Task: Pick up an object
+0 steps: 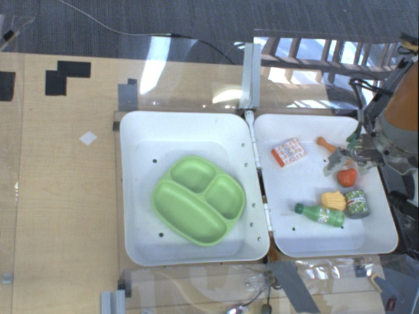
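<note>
Nearest to you, along the front of the right bin (386,244), lay a green bottle (319,215) on its side, its cap pointing toward the divider between the two bins. Just behind it sat a yellow piece of toy corn (333,201), touching or nearly touching a small green can (357,203) on its right. You could see a red, tomato-like ball (347,176) just behind those two, near the right wall of the bin.

You would have found the gripper (346,157) right above that red ball, reaching in from the right with the grey arm (396,142) and its orange band (400,106) behind it. Its fingers were spread apart, one tip angling down to the left and the other toward the ball, with nothing between them. An orange stick, perhaps a toy carrot (325,143), lay just beyond the fingers, partly covered by them. Further left in the same bin, well apart from the rest, lay a small red and white box (289,152).

In the left bin (131,175) you had a light green divided plate (199,199) with three compartments, set slantwise near the middle.
</note>
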You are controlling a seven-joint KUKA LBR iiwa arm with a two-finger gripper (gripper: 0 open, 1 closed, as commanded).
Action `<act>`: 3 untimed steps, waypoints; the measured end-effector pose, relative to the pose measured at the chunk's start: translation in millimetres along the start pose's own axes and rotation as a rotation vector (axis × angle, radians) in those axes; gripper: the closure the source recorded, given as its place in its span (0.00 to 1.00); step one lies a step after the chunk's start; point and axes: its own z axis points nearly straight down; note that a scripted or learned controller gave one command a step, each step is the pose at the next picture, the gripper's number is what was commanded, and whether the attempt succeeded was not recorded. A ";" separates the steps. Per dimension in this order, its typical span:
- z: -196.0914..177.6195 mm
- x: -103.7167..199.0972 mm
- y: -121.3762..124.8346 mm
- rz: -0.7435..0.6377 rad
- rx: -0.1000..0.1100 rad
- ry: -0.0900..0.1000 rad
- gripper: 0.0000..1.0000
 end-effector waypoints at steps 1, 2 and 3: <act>105.7 -36.4 19.8 0.206 -0.002 0.001 0.00; 112.8 -7.5 98.8 0.463 -0.011 0.001 0.00; 112.2 -19.7 63.0 0.733 -0.012 0.004 0.00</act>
